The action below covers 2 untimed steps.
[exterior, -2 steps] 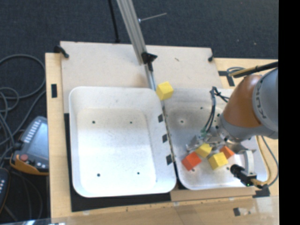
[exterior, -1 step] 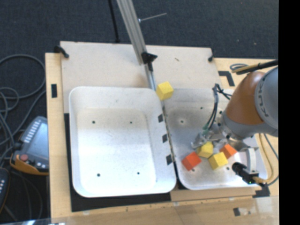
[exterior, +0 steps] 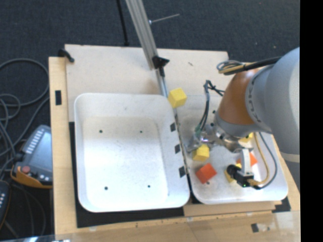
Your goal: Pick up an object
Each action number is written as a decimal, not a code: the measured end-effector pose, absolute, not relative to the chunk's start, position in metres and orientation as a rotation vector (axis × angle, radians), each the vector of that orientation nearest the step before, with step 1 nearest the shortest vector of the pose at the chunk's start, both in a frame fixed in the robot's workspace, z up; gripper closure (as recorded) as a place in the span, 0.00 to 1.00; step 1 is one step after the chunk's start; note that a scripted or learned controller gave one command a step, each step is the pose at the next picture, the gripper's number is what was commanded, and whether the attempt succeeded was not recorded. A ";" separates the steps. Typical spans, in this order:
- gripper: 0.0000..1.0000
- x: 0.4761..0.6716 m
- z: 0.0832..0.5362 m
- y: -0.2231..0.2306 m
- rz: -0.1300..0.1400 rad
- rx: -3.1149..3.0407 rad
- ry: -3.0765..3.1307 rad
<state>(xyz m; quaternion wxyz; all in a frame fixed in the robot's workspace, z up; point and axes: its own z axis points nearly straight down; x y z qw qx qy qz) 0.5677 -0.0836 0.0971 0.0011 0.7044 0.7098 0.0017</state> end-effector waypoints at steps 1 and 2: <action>1.00 0.528 0.201 -0.003 0.010 2.210 2.228; 1.00 0.524 0.248 0.078 0.010 2.208 2.234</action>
